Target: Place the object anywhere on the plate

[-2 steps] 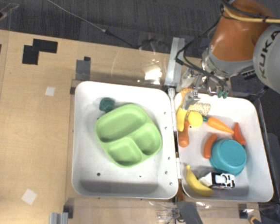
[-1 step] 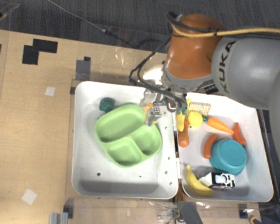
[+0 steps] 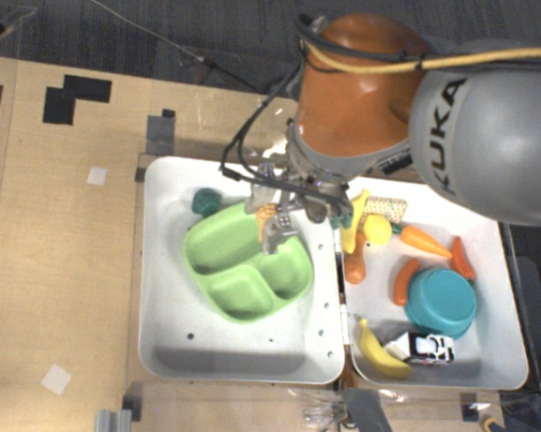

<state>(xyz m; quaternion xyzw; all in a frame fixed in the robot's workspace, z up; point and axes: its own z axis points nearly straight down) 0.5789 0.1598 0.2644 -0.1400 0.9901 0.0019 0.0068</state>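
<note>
A light green divided plate (image 3: pixel 247 265) lies tilted in the left white bin (image 3: pixel 167 324). My gripper (image 3: pixel 272 225) hangs from the arm's orange wrist just above the plate's upper right section. A small orange object (image 3: pixel 265 214) shows between its fingers, and the gripper is shut on it. The wrist hides the top of the gripper.
A dark green item (image 3: pixel 206 198) lies at the left bin's back, beside the plate. The right bin (image 3: pixel 512 363) holds a teal bowl (image 3: pixel 442 301), a carrot (image 3: pixel 424 241), a banana (image 3: pixel 379 350), a toy car (image 3: pixel 430 347), a lemon (image 3: pixel 375 231) and several other orange pieces.
</note>
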